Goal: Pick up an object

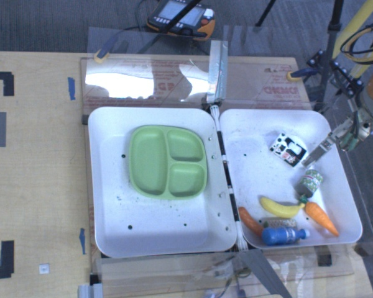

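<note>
The right bin (248, 135) holds a black-and-white patterned block (288, 149), a small greenish can (311, 180), a yellow banana (280, 207), an orange carrot (321, 217), a second carrot (250, 220) by the bin's left wall, and a blue bottle (283, 234) lying at the front. My gripper (318, 153) reaches in low over the bin's right side. It is just right of the patterned block and above the can. Nothing is visibly held in it.
The left bin (105, 185) holds a green divided plate (168, 161). A metal divider (216, 73) and clear panels stand behind the bins. Cables and stands (345, 36) crowd the back right, and a handheld device (180, 14) lies at the back.
</note>
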Available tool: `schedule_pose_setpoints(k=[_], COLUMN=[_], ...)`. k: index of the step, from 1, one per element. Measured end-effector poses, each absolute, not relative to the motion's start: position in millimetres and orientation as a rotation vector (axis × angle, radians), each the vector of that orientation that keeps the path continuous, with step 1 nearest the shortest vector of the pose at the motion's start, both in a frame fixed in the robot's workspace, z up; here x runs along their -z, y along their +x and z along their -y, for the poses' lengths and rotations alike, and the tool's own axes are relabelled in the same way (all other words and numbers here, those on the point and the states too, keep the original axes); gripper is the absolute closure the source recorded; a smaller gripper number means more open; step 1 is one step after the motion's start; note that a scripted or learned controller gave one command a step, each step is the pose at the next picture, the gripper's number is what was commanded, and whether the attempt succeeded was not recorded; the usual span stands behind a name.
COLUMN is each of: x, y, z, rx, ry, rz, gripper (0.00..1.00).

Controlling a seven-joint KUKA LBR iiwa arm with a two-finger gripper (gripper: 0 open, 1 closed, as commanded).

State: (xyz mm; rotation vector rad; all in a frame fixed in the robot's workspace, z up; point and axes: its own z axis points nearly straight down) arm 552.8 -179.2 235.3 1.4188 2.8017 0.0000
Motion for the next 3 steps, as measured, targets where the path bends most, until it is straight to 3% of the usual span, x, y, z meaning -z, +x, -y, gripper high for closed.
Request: schedule_pose_setpoints(k=[1,2,3], x=[-227,-174,-85], y=[598.6,599.9,649.8], z=[169,169,170], rx=[0.001,0.001,-0.002], ry=[1.697,1.604,1.560], rz=[-2.641,-2.704,-2.721], gripper=[0.00,0.00,0.00])
